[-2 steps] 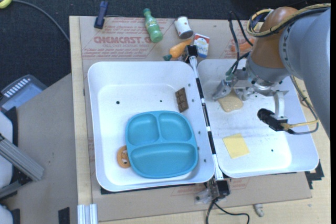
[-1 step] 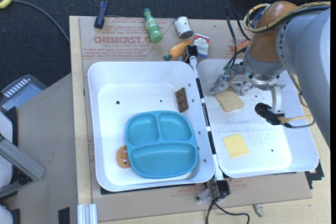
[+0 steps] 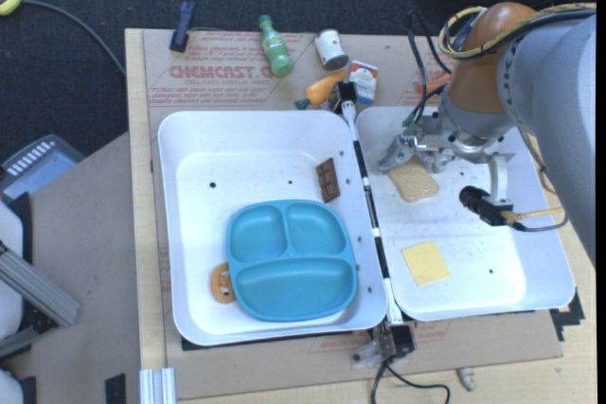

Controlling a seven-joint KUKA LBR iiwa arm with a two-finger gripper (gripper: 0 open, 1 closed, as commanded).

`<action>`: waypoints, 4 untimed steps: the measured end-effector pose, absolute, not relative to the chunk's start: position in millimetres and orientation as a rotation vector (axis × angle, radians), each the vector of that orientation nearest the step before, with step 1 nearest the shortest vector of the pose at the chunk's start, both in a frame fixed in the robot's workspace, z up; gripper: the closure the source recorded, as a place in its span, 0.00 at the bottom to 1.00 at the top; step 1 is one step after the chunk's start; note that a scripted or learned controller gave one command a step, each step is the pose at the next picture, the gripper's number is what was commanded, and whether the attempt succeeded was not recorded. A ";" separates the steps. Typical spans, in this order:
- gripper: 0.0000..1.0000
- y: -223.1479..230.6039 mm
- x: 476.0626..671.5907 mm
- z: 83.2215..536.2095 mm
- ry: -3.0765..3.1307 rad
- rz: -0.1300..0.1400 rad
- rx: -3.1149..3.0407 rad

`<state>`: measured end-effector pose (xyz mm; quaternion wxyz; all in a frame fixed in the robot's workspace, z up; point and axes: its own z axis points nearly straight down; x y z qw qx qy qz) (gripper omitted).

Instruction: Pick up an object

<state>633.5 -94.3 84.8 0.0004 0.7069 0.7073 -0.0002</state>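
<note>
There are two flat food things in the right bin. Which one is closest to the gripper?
The tan bread slice, right below the gripper. The yellow square cheese slice lies farther off, toward the near edge of the right white bin.

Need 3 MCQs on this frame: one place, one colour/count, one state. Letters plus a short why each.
1. Where does the blue divided plate lie?
A. left bin
B. right bin
C. on the bench behind the bins

2. What colour is the flat square in the right bin?
A. green
B. yellow
C. red

3. How does the end effector stand to the tan bread slice?
A. far off, over the left bin
B. low in the right bin, right at the slice's far edge
C. outside both bins

Key:
1 A: the plate sits in the near half of the left bin.
2 B: the square is plain yellow.
3 B: the metal tip meets the slice's upper edge.
</note>
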 end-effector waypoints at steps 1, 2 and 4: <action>0.00 -95.3 624.1 84.8 2.221 -0.002 2.222; 0.00 -96.3 619.5 84.8 2.221 -0.003 2.222; 0.00 -96.9 628.9 84.6 2.221 0.001 2.219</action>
